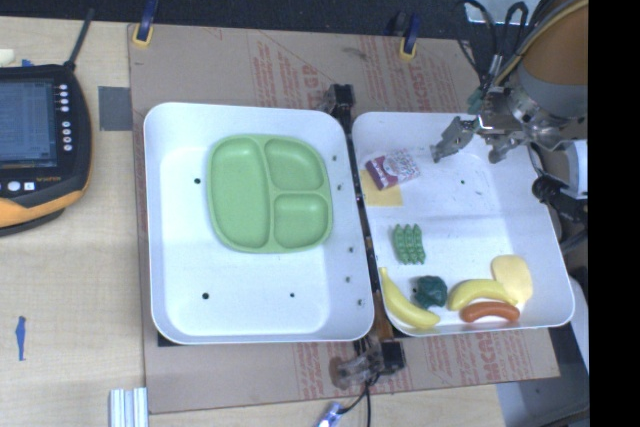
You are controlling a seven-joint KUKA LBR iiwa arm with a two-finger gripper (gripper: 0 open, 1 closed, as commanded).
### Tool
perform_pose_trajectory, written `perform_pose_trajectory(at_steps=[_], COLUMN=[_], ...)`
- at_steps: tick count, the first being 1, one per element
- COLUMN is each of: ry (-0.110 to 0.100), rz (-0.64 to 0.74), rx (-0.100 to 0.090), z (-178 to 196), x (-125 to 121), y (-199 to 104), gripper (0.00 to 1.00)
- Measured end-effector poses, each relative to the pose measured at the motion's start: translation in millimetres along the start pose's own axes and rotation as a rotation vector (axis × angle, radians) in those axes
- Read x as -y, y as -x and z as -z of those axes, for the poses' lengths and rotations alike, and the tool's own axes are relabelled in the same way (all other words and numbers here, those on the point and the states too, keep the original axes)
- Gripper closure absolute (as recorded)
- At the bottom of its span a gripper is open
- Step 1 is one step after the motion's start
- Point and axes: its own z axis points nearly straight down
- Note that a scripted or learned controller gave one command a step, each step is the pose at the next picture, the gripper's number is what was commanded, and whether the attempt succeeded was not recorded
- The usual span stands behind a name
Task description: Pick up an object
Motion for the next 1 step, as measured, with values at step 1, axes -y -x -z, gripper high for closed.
perform_pose_trajectory(at_steps=[1], ry=[-0.002], rz=[0.002], rx=[0.001], z=[-19.3], x=[34.3], y=[-44.6], gripper=[0.00])
